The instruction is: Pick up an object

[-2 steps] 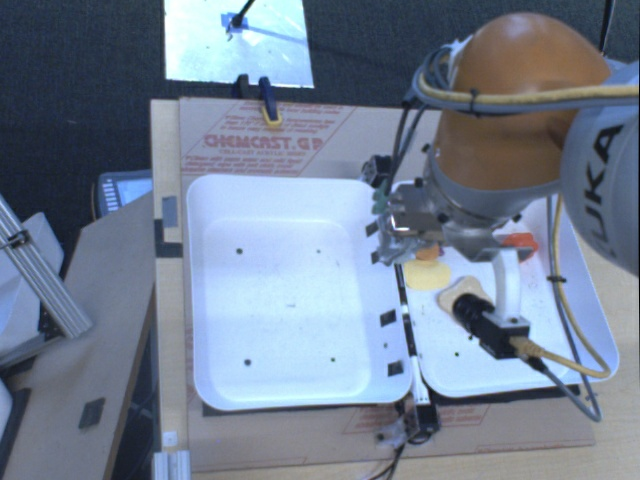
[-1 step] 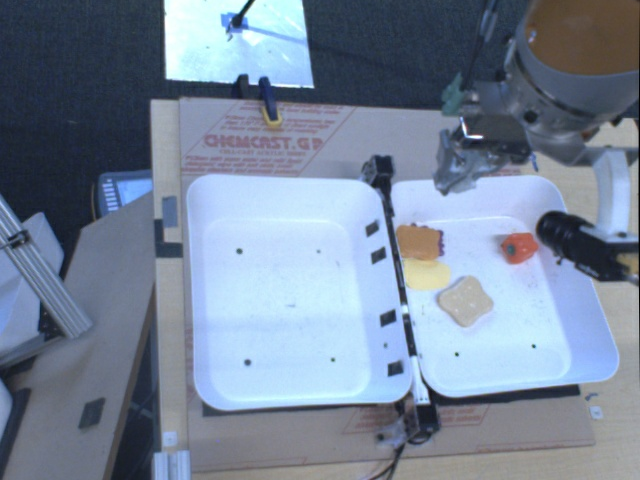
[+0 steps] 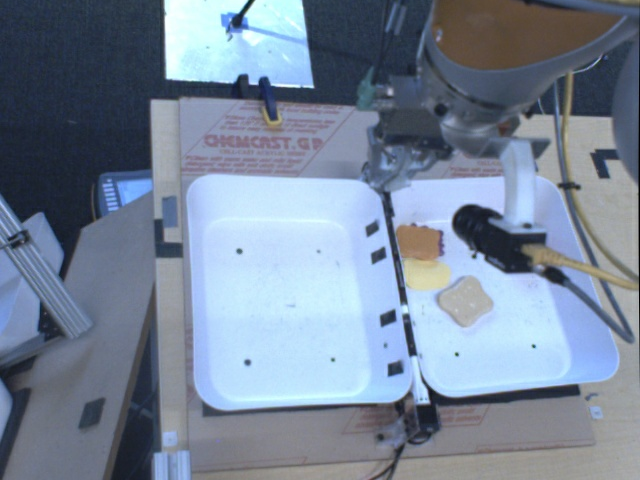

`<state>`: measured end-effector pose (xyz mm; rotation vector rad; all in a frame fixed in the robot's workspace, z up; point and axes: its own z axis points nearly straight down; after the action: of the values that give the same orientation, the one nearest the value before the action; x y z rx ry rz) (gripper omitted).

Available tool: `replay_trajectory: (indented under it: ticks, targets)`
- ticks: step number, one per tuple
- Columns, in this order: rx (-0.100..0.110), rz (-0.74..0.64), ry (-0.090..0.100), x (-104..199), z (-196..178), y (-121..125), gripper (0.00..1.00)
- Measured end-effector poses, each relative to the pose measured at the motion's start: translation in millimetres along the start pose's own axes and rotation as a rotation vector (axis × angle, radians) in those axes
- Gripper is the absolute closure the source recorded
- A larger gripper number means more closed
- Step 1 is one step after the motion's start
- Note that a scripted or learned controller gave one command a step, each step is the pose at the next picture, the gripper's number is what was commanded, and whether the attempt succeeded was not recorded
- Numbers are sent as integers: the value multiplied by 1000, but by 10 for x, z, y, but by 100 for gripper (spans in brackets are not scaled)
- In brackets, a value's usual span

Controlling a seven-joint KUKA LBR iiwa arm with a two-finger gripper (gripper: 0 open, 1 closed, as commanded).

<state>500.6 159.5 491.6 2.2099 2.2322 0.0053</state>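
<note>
The right bin (image 3: 560, 363) holds three small food-like pieces near its left wall. One is an orange-brown slab with a dark red patch (image 3: 420, 241). In front of it lies a flat pale yellow piece (image 3: 428, 275), then a tan toast-shaped slice (image 3: 466, 301). My gripper (image 3: 392, 173) hangs over the far rim where the two bins meet, behind the orange-brown slab and apart from all three pieces. I see nothing held in it.
The left bin (image 3: 290, 298) stands beside the right one, and black clips (image 3: 385, 286) line the shared wall. A cardboard sheet (image 3: 260, 143) lies under both bins, with a yellow and blue clamp (image 3: 268, 103) at its far edge. The arm's bulk overhangs the right bin's far side.
</note>
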Motion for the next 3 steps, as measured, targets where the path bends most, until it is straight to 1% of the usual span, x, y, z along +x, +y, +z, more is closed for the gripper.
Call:
replay_trajectory:
  ticks: [1, 2, 3]
  targets:
    - [-6, 2, 1, 526, -456, 449, 100]
    - [2, 13, -1, -141, -442, -98, 100]
    - [0, 3, -1, 418, -415, 643, 100]
